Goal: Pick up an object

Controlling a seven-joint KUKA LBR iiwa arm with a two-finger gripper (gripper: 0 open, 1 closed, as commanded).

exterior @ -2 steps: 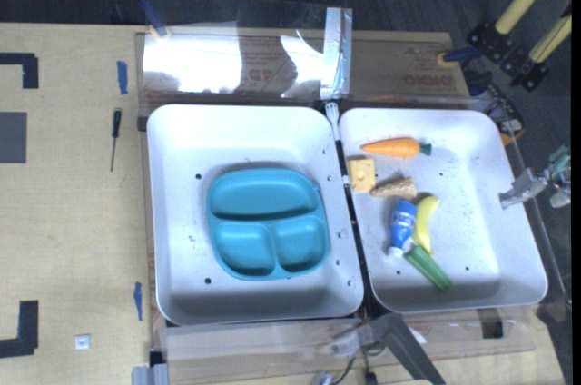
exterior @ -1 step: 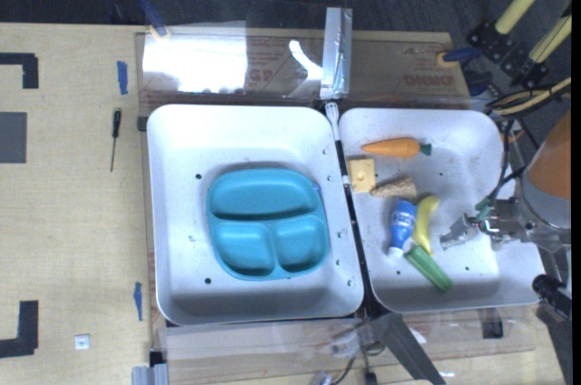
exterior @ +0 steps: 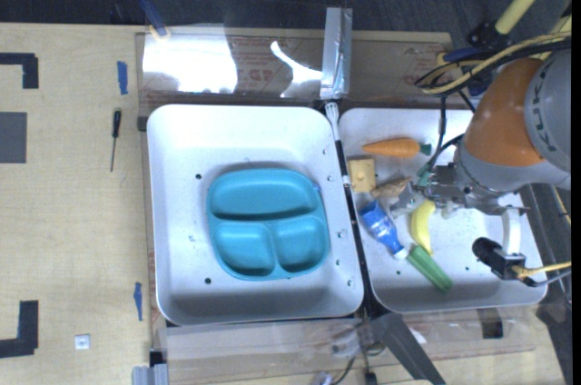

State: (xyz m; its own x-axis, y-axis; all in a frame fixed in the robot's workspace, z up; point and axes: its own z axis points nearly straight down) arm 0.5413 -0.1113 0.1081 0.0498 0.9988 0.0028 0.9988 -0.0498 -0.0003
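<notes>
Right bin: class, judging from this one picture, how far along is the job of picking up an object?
Done: the arm has reached over the right bin. In hand: the gripper sits low beside the banana and carrot; nothing is visibly held. Left: gripping and lifting one. The blue tray lies in the left bin.

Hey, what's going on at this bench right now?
A grey and orange robot arm reaches in from the right over the right bin, its end effector low among a cluster of items: a carrot, a banana, a blue tube and a green piece. Nothing visibly sits in its grasp. The left bin holds a blue divided tray.
</notes>
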